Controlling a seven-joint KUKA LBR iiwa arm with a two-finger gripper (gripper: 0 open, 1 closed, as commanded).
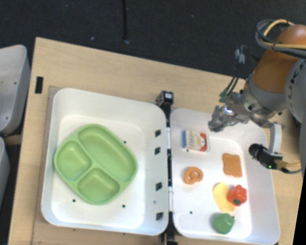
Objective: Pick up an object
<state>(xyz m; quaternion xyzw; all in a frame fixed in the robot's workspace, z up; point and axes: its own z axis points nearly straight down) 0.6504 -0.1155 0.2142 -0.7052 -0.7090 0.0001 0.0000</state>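
i hover the gripper (221,122) above the small white packet (195,140), grip width i cannot tell; coming down off-centre could nudge it into the pretzel (193,175).

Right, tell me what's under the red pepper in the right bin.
The red pepper lies partly over a yellow piece, likely a banana, in the right bin. The yellow shows to the pepper's left and below it; the part beneath the pepper is covered, so its full shape can't be seen.
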